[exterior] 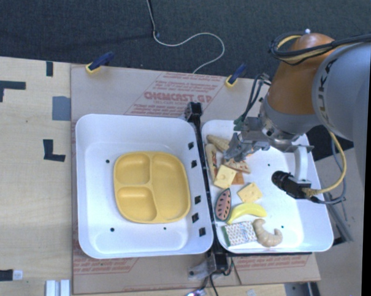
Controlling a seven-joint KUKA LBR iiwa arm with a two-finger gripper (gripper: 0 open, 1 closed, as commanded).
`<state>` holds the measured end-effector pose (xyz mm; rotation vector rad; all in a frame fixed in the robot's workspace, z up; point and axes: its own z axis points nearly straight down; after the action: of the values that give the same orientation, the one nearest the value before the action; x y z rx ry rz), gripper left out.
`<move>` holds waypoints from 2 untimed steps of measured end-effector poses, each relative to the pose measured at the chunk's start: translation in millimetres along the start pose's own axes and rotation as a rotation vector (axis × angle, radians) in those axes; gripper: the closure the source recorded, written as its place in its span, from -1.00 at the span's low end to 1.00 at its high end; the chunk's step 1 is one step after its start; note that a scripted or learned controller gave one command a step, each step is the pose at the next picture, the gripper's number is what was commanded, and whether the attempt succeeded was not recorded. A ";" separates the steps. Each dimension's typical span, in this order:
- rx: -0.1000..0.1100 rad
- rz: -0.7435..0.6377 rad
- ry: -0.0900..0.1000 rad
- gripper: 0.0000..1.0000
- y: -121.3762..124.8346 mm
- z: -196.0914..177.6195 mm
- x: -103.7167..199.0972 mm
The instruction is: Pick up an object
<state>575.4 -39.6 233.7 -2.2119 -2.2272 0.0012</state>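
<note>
From the camera view, I have the tool (237, 149) low in the right bin (314, 233), over the cracker pile (228, 172); I cannot tell how wide it stands. With the pieces packed just below it, I may pinch two or skid off a flat cracker, and the banana (247, 211) lies farther below.

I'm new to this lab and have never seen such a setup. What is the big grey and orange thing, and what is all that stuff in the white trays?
It is a robot arm, seen by one camera fixed above the bench. It reaches in from the right, and its gripper hangs over the right bin. That bin holds toy food: cheese wedges, a banana, a watermelon slice, a shrimp and others. The left bin holds a yellow divided plate. I cannot tell whether the gripper grips anything.
</note>
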 end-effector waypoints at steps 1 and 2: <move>0.001 0.001 0.000 1.00 -1.9 6.6 45.5; 0.001 0.000 0.000 1.00 -18.1 0.6 102.4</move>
<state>556.5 62.6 233.4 -2.2116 -2.2267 0.0023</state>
